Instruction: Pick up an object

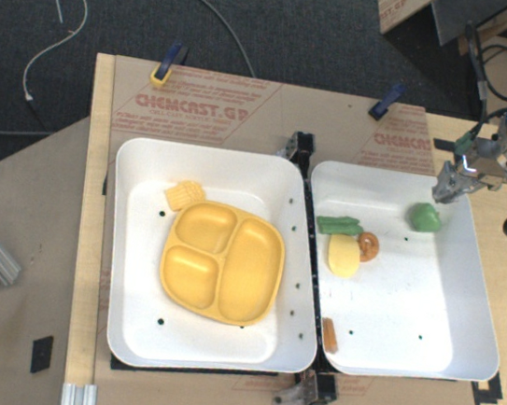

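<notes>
- Nearest the camera, at the lower edge of the worktop [63,216], a small black clamp [315,390] sits where the two bins meet, with a cable trailing off below it.
- A small orange-brown piece [329,335] lies in the right bin [462,322], close against its left wall near the front corner.
- The left bin [123,253] carries a yellow divided plate [223,261] with three compartments, roughly in the middle of the bin floor.
- Just beyond the plate, touching its upper left rim, lies a small yellow ridged piece [184,195].
- In the right bin, near the left wall, a pale yellow rounded object [344,256] rests beside a small orange-brown round object [368,247]; the two touch or nearly touch.
- Just behind them lies a long green object [338,225], lengthwise across the bin.
- Farther back and to the right, a light green lump [425,217] sits on the bin floor near the far wall.
- The gripper [448,187] hangs just above and behind that green lump; nothing is seen between the fingers, and whether they are released or clenched cannot be told.
- Beyond the bins, two blue clips [169,62] pin the cardboard sheet [248,111].
</notes>
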Tool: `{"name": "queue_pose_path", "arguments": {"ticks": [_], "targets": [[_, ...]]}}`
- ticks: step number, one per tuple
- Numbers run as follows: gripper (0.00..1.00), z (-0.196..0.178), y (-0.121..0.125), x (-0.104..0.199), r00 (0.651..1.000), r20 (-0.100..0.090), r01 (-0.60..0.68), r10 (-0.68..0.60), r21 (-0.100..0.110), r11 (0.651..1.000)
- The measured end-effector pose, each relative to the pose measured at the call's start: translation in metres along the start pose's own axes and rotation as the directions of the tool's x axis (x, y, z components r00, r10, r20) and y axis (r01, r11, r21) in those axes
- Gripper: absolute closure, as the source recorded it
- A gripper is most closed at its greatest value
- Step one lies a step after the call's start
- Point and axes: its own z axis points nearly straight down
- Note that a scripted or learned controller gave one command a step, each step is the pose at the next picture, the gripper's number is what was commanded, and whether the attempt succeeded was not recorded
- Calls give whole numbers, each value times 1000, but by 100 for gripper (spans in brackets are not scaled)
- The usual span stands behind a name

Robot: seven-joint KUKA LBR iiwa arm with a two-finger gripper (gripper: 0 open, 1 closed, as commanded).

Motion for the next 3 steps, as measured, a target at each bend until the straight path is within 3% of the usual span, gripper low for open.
{"name": "queue_pose_path", "arguments": {"ticks": [1, 3], "targets": [[100, -12, -2, 58, 1000, -4, 5, -5, 3, 1000], [100, 2, -3, 162, 1000, -3, 4, -4, 5, 1000]]}}
